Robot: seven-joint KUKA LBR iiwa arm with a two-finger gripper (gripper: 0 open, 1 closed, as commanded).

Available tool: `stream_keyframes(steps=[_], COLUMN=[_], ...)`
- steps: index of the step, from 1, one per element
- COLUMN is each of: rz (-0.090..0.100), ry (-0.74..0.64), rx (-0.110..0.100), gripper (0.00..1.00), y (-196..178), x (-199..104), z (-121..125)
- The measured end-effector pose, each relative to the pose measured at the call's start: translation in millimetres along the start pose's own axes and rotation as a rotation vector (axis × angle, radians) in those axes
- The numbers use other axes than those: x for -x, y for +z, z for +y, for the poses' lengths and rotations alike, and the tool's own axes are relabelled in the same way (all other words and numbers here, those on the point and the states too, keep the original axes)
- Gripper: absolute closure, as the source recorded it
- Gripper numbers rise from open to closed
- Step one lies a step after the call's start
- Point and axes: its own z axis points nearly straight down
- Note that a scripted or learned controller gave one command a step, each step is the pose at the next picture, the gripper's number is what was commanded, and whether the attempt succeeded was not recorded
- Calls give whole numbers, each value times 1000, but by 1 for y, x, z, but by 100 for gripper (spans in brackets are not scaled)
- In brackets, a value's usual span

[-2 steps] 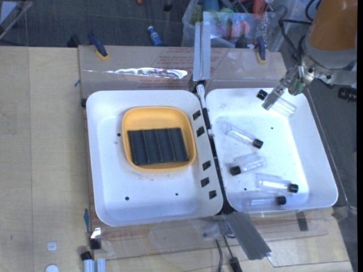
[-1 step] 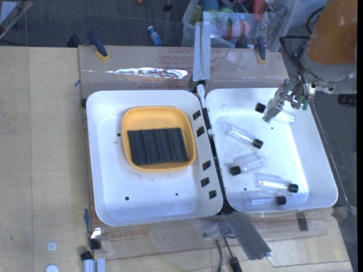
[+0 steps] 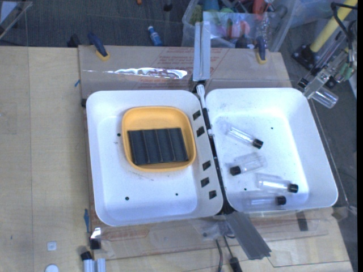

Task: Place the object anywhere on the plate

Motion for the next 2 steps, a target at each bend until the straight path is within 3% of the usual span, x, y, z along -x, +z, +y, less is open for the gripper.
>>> stream_keyframes(steps=[1,2], rz=[0,4], ry=[-223,-535], rx=[1,1], gripper=[100,100], y=[-125,-144], x=[12,-5], z=[-9,-27])
